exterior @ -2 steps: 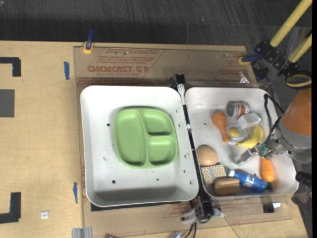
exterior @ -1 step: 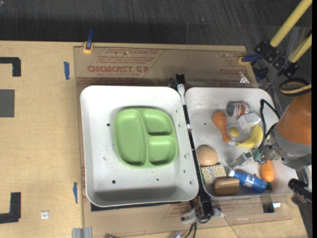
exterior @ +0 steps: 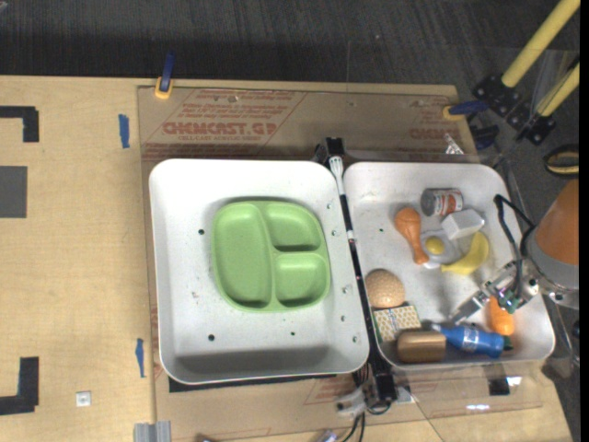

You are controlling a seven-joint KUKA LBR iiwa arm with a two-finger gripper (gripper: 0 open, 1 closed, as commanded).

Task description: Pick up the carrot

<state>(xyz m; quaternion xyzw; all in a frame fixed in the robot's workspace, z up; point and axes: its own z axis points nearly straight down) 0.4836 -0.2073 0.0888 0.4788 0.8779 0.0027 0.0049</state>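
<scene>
**Current state.** The arm enters from the right, and the claw (exterior: pixel 497 295) sits low over the near right corner of the right bin (exterior: pixel 368 184). You cannot tell from this view whether the claw is spread or pressed together, because the wrist and cabling cover that detail. Do not treat anything as gripped.

**Location of the target.** The carrot (exterior: pixel 502 320) is judged to be the short orange piece just beside the claw, on its near side and close to the bin's right wall. The blue bottle (exterior: pixel 475 341) lies touching or nearly touching it on the left. A brown cylinder (exterior: pixel 421 346) continues the same row along the near wall.

**Why the claw is placed here.** The position fits the approach or closing step of the pick. The claw is parked at the orange piece, not at the middle of the bin.

**Cautions.**
- A second orange tapered item (exterior: pixel 412 233) lies well apart, near the can (exterior: pixel 442 201) and the banana (exterior: pixel 469 254). Confirm which one you mean to take.
- The wall and the bottle crowd the target, so a straight-down closure may catch the bottle or slip off.
- The left bin (exterior: pixel 175 247) holds the green divided plate (exterior: pixel 271 253) and plays no part in this step.
</scene>
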